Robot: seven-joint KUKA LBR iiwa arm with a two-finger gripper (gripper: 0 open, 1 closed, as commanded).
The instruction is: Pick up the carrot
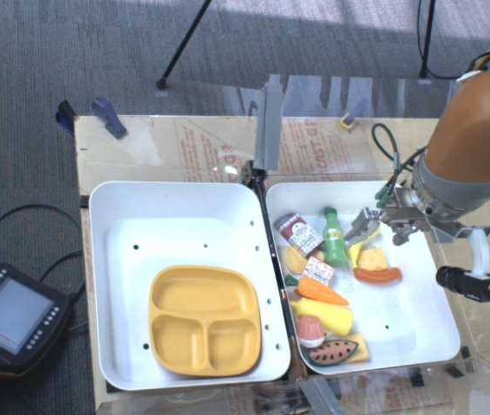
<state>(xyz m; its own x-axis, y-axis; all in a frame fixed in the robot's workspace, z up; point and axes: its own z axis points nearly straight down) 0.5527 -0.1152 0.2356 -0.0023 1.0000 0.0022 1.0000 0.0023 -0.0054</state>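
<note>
Gripper [372, 223] spread open, holding nothing, up above the right bin [417, 327]. Carrot [321, 291] lying among toy food.

A robotics lab: a teach pendant [7, 318] lies on grey carpet [20, 76], tripod legs [188, 33] stand behind a bench [184, 150] bearing white bins [111, 214].

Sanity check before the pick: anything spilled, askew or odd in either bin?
Nothing spilled. The toy food sits heaped at the right bin's left side, and the carrot lies on the pile, touching its neighbours. The yellow tray sits slightly skewed in the left bin. The gripper hovers over the right bin.
</note>
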